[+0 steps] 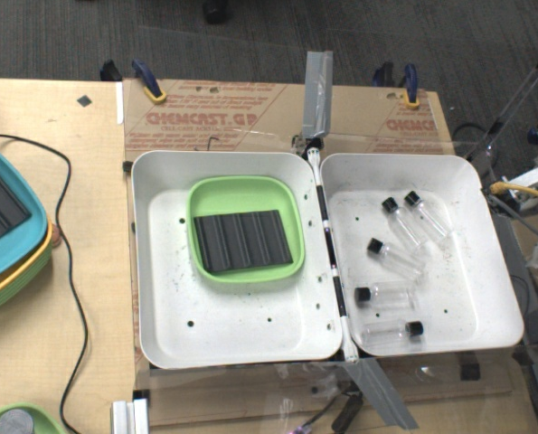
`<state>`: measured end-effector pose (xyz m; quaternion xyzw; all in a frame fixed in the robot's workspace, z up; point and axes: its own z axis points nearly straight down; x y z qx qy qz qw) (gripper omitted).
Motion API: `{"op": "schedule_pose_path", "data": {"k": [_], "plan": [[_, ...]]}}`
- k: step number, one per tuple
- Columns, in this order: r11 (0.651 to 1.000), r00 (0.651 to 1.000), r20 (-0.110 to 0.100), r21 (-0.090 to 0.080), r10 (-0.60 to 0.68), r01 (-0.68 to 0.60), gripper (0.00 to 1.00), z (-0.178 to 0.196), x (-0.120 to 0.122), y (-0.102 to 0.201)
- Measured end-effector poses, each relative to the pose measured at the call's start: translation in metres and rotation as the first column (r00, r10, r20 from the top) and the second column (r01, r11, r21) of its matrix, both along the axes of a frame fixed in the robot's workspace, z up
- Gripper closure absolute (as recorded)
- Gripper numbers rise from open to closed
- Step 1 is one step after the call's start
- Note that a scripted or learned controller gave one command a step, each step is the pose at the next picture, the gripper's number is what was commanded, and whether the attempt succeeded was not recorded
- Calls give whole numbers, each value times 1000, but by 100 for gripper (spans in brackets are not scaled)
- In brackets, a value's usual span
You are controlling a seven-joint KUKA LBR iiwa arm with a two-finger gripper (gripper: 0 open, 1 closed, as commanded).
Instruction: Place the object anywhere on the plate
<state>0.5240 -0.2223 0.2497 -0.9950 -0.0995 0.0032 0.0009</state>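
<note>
Vials [404, 247], five clear ones with black caps, lie loose in the right bin [486, 269], apart from the green plate [291, 197] waiting mid-left in the left bin [160, 315]; jaw state cannot be told.

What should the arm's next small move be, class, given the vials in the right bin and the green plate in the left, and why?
Probably bring the gripper down over one vial in the right bin, perhaps the upper one, which lies a little apart. All five clear, black-capped vials lie there, while the green plate in the left bin carries a dark ribbed mat, so nothing has been picked up yet.
</note>
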Motion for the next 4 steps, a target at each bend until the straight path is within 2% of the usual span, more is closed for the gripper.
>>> {"op": "schedule_pose_path", "data": {"k": [1, 2, 3, 4], "plan": [[1000, 1000, 1, 0, 6, -6, 0, 9, -15, 30], [1000, 1000, 1, 0, 2, -2, 0, 17, -35, 78], [1000, 1000, 1, -1, 1, -1, 0, 23, -44, 35], [1000, 1000, 1, -2, -2, 2, 0, 13, -47, -1]]}}
